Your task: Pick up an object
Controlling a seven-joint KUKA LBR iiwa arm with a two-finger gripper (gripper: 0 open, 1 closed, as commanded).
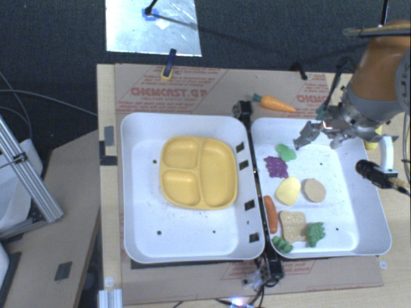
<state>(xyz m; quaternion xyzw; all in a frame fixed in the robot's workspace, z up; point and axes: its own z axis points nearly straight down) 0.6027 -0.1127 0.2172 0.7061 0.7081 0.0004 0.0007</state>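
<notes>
My gripper hangs over the far part of the right bin, open, with nothing between its fingers. Just left of it and a little nearer lie a green lettuce leaf and a purple bunch of grapes. Nearer the front are a yellow lemon and a tan round biscuit. Along the front of the bin lie an orange sausage, a slice of toast, a green broccoli and a small green piece.
The left bin holds a yellow divided plate. A carrot lies on the cardboard behind the right bin. A metal sheet lies at the back, and an aluminium frame stands at the left.
</notes>
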